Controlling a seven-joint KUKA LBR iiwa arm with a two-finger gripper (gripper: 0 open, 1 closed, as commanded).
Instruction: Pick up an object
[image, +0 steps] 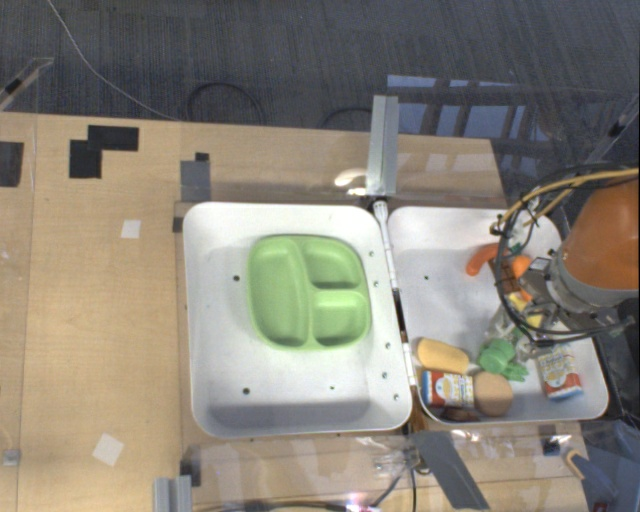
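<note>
On the tabletop (90, 330) two shallow white bins sit side by side. The left bin (215, 300) carries a green divided tray (305, 290) lying flat near its middle, well apart from the arm.

The right bin (440, 250) holds the loose things, and they crowd its near edge. Going from the shared wall toward the far side: a small red-labelled can (447, 388) in the near corner, a yellow lozenge-shaped piece (442, 354) just above it with its long axis running roughly along the near edge, a brown rounded lump (492, 395) touching the can, then a green toy-like object (500, 359) just beside the lump. Further on, a white carton with a red mark (560, 375) stands near the bin's right-hand near corner. An orange carrot-like piece (480, 260) lies apart, toward the bin's back.

The arm, with its orange band (605, 240), hangs over the right side of this bin. The hand (522, 338) points down between the green object and the carton, and the green object is the nearest thing, lying just to its left and touching or nearly so. Cables and the wrist hide the hand's working end, so I cannot tell whether it is released or clenched, and nothing is visibly held. My judgement: a small shift toward the shared wall would centre it over the green object.
</note>
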